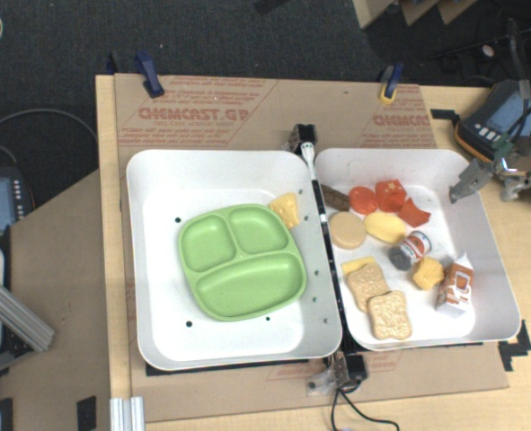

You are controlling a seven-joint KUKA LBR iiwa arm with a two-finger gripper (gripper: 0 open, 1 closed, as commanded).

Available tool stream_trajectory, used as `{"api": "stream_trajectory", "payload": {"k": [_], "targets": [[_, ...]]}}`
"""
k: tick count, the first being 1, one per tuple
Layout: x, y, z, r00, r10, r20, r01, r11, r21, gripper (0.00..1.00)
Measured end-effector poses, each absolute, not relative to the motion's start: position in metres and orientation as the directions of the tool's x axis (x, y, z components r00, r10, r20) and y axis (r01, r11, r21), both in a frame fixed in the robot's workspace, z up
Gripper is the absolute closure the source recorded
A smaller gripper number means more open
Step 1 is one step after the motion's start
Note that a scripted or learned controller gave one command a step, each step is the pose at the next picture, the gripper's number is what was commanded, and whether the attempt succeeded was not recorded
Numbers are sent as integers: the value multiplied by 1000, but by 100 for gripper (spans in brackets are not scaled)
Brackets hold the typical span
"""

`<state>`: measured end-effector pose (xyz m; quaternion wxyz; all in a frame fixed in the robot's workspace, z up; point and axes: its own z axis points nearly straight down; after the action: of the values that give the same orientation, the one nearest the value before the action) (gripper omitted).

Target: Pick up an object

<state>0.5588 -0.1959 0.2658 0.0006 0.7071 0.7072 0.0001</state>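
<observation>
The end effector hovers at the right bin's upper right rim, its opening unreadable.

The grey arm enters at upper right, its tool hanging with fingers spread.

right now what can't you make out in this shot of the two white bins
- Gripper, camera view: dark and small at the right bin's upper right rim; open or shut is unclear.
- Grey arm: cut off by the right edge.
- Small grey can with red label: label too small to read.
- Small red and white carton: print too small to read.
- Brown item by the bins' divider: partly hidden under the red tomato-like pieces.
</observation>
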Motion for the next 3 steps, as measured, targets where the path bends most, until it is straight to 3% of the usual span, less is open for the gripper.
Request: {"api": "stream_trajectory", "payload": {"k": [1, 2, 3], "targets": [[593, -150, 78, -3, 1000, 4, 1000, 3, -3, 0], [558, -131, 85, 1, 1000, 2, 1000, -1, -5, 0], [489, -132, 85, 3, 1000, 2, 1000, -3, -3, 0]]}}
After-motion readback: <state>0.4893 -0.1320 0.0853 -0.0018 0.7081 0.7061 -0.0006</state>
